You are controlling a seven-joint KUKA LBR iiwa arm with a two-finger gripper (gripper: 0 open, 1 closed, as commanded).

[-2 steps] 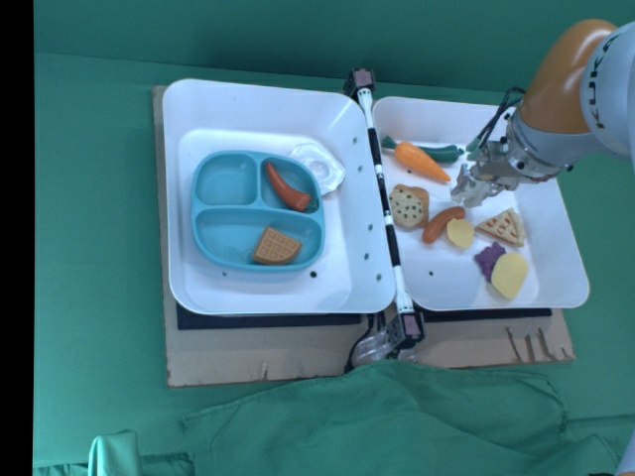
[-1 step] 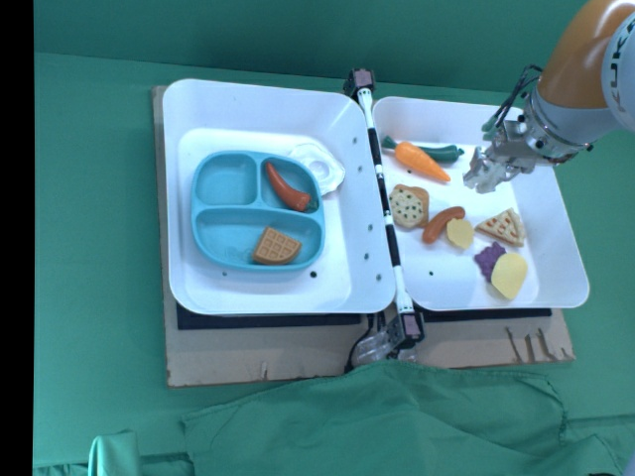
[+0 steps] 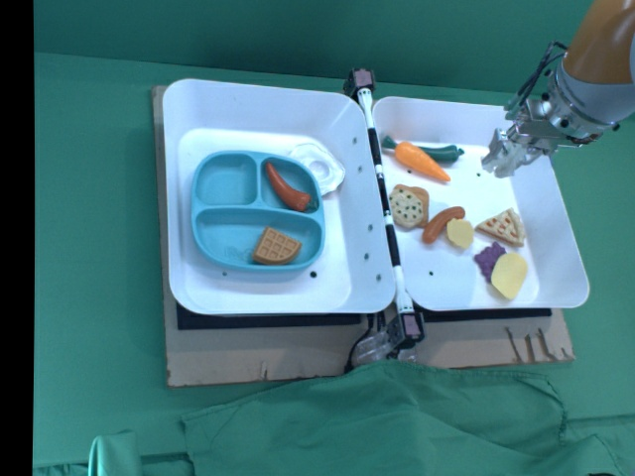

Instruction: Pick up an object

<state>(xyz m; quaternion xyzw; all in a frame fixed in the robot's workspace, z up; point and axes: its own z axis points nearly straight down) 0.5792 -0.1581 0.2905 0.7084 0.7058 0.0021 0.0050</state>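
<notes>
On the bench (image 3: 119,266), starting at nine o'clock, the left bin (image 3: 198,296) carries a blue divided plate (image 3: 213,236) with a toy sausage (image 3: 288,186) in its upper right compartment and a toy waffle (image 3: 276,247) in the lower one; a toy fried egg (image 3: 319,165) lies just off the plate's edge at about one o'clock.

Across the divider, the right bin (image 3: 556,266) holds my candidates. The toy carrot (image 3: 421,160) lies at the bin's eleven o'clock. Below it sit a cookie (image 3: 408,205) and a second sausage (image 3: 441,223), this one touching a yellow slice (image 3: 459,233). Toward five o'clock are a waffle wedge (image 3: 503,227), purple grapes (image 3: 488,258) and another yellow piece (image 3: 509,276).

My tool (image 3: 499,157) hovers over the bin's one o'clock corner, just right of the carrot; whether it is spread or closed I cannot tell, and nothing is visibly in it.

I judge the carrot my best choice: nearest, lying apart from its neighbours. It looks like light, stiff, smooth plastic, so likely slippery and prone to rolling. I would take it across the thick orange middle, not the tapered tip or the green top.
</notes>
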